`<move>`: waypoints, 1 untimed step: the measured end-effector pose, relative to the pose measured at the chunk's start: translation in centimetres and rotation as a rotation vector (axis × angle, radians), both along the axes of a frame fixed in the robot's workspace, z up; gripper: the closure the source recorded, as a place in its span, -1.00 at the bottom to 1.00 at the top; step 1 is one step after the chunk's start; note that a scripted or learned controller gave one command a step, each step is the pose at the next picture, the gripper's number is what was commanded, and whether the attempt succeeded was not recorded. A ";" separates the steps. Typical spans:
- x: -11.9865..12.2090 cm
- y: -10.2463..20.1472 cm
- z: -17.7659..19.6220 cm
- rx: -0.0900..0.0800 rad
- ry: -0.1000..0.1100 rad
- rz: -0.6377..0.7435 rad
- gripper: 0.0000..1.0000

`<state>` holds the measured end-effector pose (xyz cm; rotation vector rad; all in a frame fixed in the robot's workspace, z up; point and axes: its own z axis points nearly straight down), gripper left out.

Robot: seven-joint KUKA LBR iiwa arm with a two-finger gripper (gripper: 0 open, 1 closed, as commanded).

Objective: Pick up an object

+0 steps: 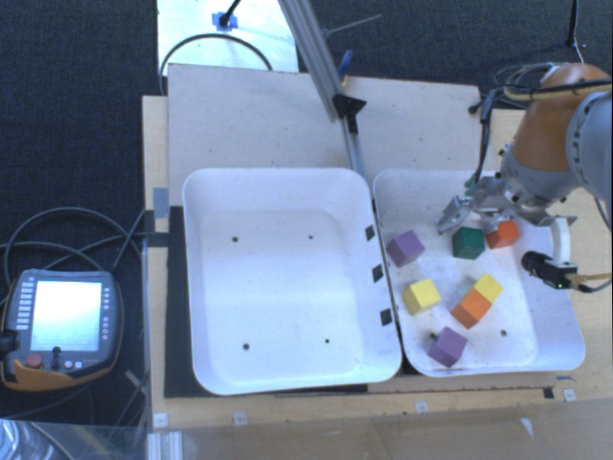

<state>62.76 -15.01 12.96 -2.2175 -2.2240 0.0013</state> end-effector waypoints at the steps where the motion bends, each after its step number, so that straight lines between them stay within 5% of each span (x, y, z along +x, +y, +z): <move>1: 0.2 -0.1 1.4 -0.001 -0.006 0.002 1.00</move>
